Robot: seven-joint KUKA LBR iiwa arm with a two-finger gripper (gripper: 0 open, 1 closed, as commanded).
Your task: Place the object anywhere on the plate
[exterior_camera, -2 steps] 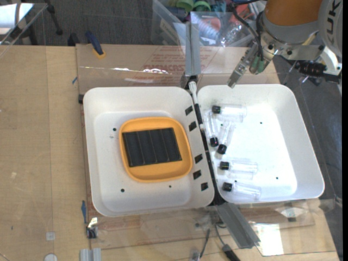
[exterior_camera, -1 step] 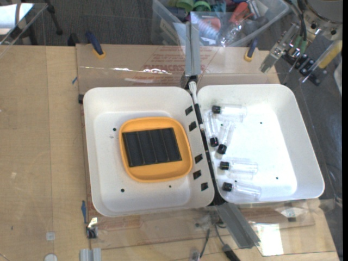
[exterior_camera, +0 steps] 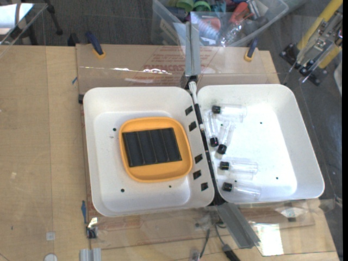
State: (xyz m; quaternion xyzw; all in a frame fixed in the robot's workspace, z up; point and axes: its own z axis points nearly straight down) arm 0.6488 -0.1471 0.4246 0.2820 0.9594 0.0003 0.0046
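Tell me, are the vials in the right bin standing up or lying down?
Lying down: the clear vials rest on their sides on the right bin floor, black caps sideways.

bench: light wooden bench top (exterior_camera: pixel 38 145), both bins resting on it
storage tub: clear plastic tub (exterior_camera: pixel 217 7) at top edge, holding mixed colourful items
clamps: blue-handled clamp (exterior_camera: pixel 95 45) upper left, orange-handled clamp (exterior_camera: pixel 250 50) upper right
divider: grey metal bar (exterior_camera: pixel 191 53) running between the bins
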